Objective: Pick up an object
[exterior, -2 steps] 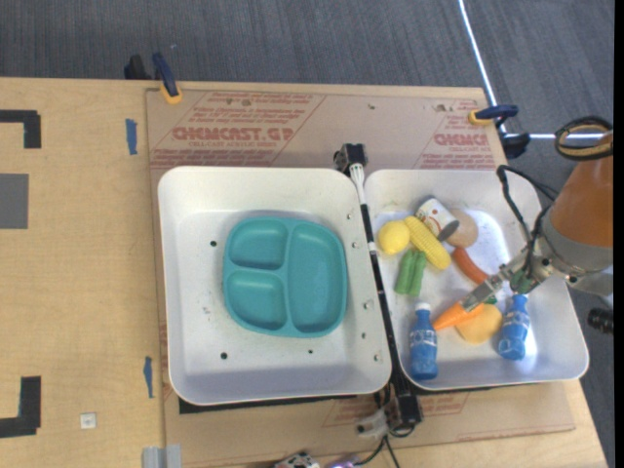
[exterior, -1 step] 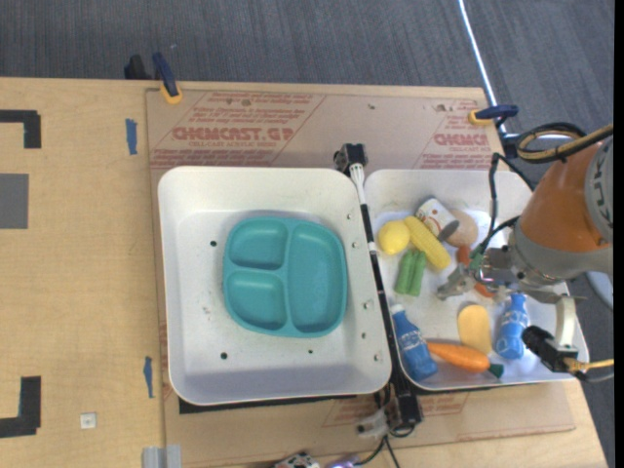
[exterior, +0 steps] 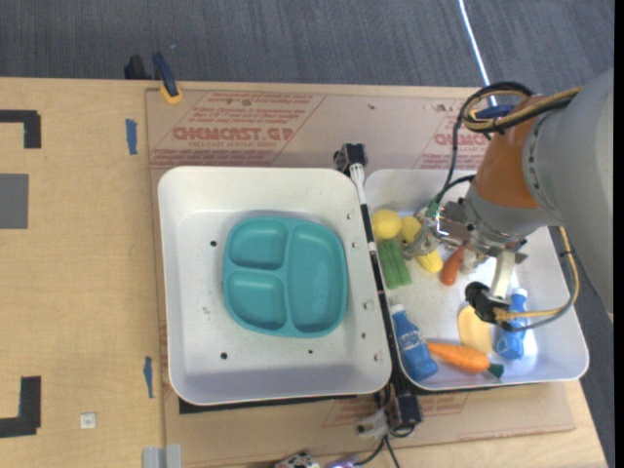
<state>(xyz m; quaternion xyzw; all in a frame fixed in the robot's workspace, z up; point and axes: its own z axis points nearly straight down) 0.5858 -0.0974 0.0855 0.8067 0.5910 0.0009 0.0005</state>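
Note:
My gripper [exterior: 441, 239] hangs low over the upper middle of the right bin [exterior: 561, 359], below the orange wrist band. Directly under and beside it lie a small yellow piece [exterior: 426, 255] and an orange-red stick-shaped item [exterior: 449, 267]. Whether either one is held cannot be made out. A yellow lemon-like fruit [exterior: 388, 224] and a green strip [exterior: 395, 262] lie just left of the gripper. Nearer the front of that bin are a blue bottle [exterior: 415, 347], an orange carrot [exterior: 459, 357], a pale yellow object [exterior: 475, 329] and a blue item [exterior: 510, 339].
The left bin [exterior: 185, 261] holds a teal divided plate [exterior: 286, 273]. A black divider rail [exterior: 369, 252] runs between the two bins. A cable [exterior: 546, 305] loops from the wrist over the right bin's right side. Brown cardboard surrounds both bins.

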